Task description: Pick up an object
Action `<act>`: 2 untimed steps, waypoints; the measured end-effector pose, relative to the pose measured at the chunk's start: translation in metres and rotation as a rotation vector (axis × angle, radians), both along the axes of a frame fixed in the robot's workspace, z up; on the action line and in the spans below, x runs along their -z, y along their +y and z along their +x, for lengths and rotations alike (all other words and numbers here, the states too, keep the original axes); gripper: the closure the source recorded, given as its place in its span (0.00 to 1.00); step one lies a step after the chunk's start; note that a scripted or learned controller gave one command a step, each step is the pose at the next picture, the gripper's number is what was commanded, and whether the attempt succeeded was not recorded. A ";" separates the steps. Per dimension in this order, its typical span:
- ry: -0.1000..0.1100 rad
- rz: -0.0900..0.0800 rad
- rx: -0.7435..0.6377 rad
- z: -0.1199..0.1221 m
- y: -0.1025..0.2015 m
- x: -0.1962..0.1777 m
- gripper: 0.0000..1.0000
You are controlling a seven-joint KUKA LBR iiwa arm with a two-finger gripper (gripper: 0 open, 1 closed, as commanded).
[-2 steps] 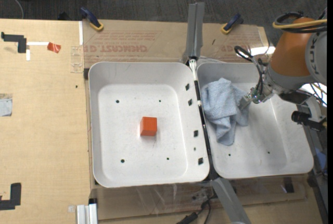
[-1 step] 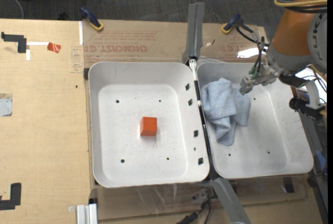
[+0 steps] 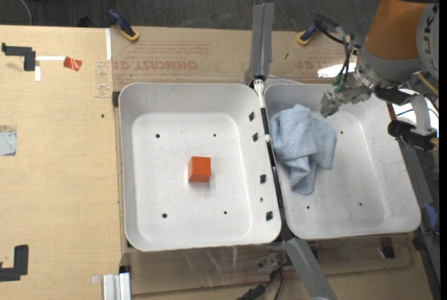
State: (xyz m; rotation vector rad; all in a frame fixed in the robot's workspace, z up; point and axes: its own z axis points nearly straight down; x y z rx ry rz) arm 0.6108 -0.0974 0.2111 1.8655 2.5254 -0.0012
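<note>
From the overhead camera I see my claw [image 3: 330, 105] hanging over the back edge of the right bin [image 3: 377, 211], just beside the blue cloth [image 3: 302, 141] heaped against that bin's left wall. It grips nothing; more I cannot tell. An orange block [image 3: 200, 169] sits mid left bin [image 3: 140, 215]. I judge this the approach: next, descend onto the cloth.

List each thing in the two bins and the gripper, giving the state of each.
orange block: resting flat in the left bin, untouched.
blue cloth: crumpled in the right bin, against the divider side.
gripper: above the cloth's upper right edge, holding nothing visible.
</note>
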 end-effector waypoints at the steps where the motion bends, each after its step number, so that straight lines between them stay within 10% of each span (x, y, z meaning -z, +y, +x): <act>1: 0.001 -0.001 0.171 0.048 0.019 0.020 1.00; 2: 0.002 -0.001 0.181 0.048 0.029 0.020 1.00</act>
